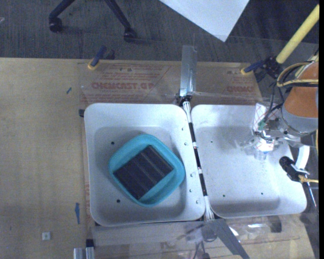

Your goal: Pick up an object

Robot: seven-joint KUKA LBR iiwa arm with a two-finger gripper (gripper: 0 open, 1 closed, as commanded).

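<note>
A wooden bench (35, 152) seen from above at a slant, with two shallow white bins side by side in the middle of the frame. The left bin (96, 119) holds a blue, rounded-square dish (172, 167) turned at an angle, sitting in the lower middle of that bin. A dark, ribbed rectangular block (142, 171) lies inside the dish, tilted the same way and covering most of its floor, so the blue shows as a rim around it.

The right bin (228, 187) touches the left one along a centre seam. Near its upper right corner, close to the right wall, is the gripper (263, 144), a pale, glassy cluster with small wires above it. It hangs low over the bin floor; whether it touches the floor cannot be told, nor how its pincer stands, since the shapes there are blurred. Nothing can be seen held in it.

The grey arm (298, 119) with its orange band (302, 98) enters at the right edge of the frame, above the gripper. The gripper is well apart from the blue dish, which lies in the other bin.

Along the top of the frame, beyond the bench, are a dark carpet, the wheeled legs of an office chair (91, 15) at upper left, and a white sheet (207, 12) at upper centre. A yellow rod (301, 30) slants across the upper right corner.
</note>
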